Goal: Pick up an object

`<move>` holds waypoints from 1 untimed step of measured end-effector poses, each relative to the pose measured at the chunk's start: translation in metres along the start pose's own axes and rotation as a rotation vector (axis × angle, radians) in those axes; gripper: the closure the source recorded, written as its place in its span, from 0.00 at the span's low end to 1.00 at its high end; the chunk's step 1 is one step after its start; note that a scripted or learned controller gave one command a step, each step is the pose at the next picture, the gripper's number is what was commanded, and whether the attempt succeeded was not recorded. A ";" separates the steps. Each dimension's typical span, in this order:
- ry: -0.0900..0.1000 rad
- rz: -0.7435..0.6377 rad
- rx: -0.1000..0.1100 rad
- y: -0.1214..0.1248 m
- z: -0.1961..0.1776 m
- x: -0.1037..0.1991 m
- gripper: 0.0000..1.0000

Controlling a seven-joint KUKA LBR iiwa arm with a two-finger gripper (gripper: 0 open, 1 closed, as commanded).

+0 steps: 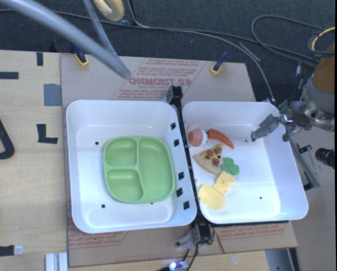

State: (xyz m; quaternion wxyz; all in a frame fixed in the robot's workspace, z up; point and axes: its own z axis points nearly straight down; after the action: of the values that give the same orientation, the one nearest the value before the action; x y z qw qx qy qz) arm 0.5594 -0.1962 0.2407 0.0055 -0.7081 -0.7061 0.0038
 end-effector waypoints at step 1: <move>-0.003 -0.004 -0.012 0.002 -0.007 0.000 0.00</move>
State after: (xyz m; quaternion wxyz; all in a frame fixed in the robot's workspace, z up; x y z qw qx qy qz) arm 0.5619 -0.1957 0.2477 0.0004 -0.7067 -0.7075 0.0006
